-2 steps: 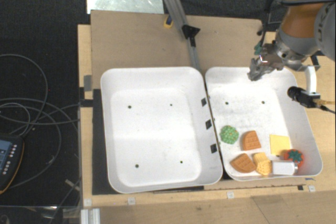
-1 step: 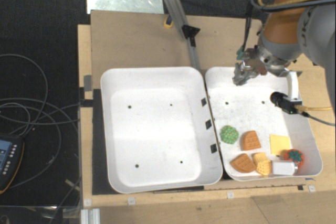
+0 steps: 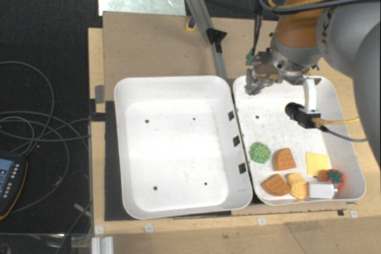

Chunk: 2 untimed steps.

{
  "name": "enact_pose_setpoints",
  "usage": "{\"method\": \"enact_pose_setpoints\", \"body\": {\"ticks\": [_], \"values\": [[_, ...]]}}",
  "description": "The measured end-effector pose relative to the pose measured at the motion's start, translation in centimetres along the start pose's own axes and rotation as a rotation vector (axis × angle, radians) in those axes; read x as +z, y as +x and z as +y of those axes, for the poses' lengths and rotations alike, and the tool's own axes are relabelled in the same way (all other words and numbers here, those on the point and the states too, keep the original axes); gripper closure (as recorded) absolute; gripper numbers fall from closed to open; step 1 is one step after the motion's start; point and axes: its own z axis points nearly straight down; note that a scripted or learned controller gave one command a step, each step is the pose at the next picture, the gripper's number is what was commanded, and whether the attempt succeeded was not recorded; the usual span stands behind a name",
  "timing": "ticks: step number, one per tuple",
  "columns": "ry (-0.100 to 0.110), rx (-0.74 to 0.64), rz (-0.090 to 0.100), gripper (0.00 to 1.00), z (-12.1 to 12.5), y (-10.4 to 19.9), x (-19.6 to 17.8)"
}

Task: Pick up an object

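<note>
Near the right bin's (image 3: 355,146) front edge, toy foods (image 3: 284,159) cluster; pincer (image 3: 255,85) hovers apart.

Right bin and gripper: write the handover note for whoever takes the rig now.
Gripper: above the far end of the right bin, nothing seen held.
Objects: all bunched at that bin's near end: green ball, waffle piece, yellow block, orange wedge, white block, red and green piece.
Done: nothing picked.
Left: move to the near end, grasp one, lift.

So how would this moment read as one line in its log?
task: pick | gripper: over right bin far end | toys: clustered near end, untouched | left bin
</note>
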Motion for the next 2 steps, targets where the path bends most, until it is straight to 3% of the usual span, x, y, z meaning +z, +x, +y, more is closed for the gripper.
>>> {"method": "enact_pose_setpoints", "body": {"ticks": [2], "values": [[0.001,0.0,0.001,1.0,-0.8,10.8,-1.9]]}}
